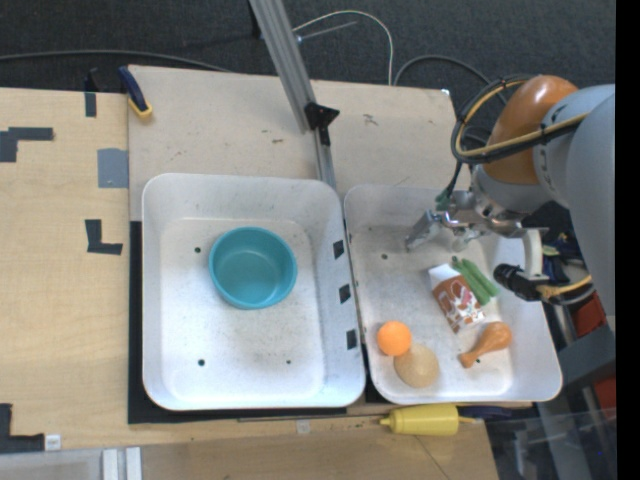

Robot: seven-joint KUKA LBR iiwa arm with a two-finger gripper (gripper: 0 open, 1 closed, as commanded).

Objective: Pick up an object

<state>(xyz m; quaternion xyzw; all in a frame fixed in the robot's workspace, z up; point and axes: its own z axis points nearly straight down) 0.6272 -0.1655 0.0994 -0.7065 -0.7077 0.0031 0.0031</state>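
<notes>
So far nothing has been lifted. The gripper [428, 230] is seen over the upper part of the right bin [372, 268], reached in from the right, and its fingers appear spread with nothing between them, though at this angle the metal tips are small and that reading is only probable. All candidate objects are found lower in the same bin: a red and white packet [459, 301] with a green stick-like item [475, 280] just beside its upper edge, a toy drumstick [487, 343] near the right wall, an orange ball [394, 338], and a beige rounded piece [417, 366] touching the ball from below. The left bin [160, 268] is occupied by a teal bowl [253, 267]. A yellow bottle [427, 420] lies outside, along the bench front. The approach, the closing and the lift are all judged still to be done, the packet being the nearest target
</notes>
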